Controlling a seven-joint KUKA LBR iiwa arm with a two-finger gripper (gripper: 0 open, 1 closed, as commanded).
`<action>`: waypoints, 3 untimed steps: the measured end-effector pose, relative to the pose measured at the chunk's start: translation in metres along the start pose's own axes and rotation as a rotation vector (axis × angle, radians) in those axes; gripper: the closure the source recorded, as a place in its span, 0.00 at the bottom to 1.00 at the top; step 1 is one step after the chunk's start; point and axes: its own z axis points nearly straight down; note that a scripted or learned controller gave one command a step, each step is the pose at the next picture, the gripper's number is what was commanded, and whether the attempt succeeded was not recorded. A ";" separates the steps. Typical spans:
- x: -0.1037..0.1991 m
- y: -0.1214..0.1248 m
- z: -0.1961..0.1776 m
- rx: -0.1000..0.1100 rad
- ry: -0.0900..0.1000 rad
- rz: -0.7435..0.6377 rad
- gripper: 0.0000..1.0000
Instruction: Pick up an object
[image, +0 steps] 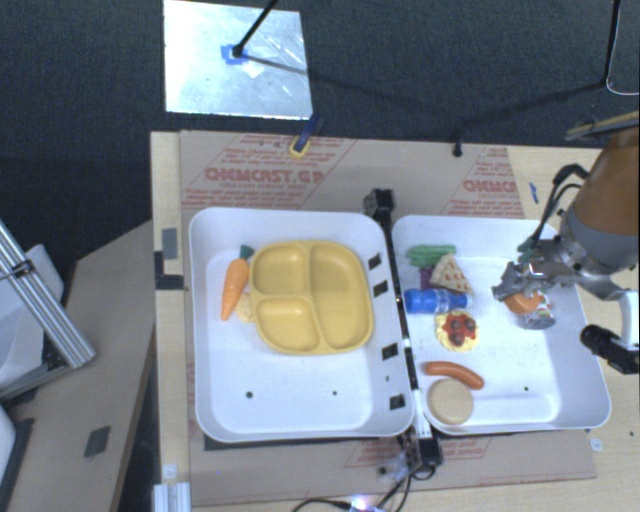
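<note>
Two shallow white bins sit side by side on the counter (480, 175), which is covered with a printed cardboard sheet.

The left bin (215, 400) holds a yellow divided plate (305, 297) with three compartments, lying roughly in the middle of the bin. Just beside the plate's left edge lies a toy carrot (233, 288), its green top pointing toward the far side of the bin. A small pale piece peeks out between the carrot and the plate, too hidden to identify.

The right bin (575, 395) carries most of the toy food. Near its far left corner is a green vegetable piece (430, 254), and touching it just below is a pizza slice (449, 272). Next comes a blue bottle (432, 300) lying on its side, then a small round tart with red topping (457, 331). Closer to the near edge are a sausage (455, 374) and, just beside it, a round tan cookie (450, 403).

The arm comes in from the right over the right bin, and its gripper (524, 291) is low over the right half of that bin. An orange object (522, 298) sits right at the fingers, with something greyish under it, but I cannot tell whether the fingers are closed on it or merely resting by it.
</note>
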 end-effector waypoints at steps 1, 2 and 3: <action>0.000 0.001 -0.022 0.001 0.000 0.000 1.00; 0.050 -0.011 -0.032 0.004 0.003 -0.004 1.00; 0.093 -0.030 -0.032 0.006 0.003 -0.004 1.00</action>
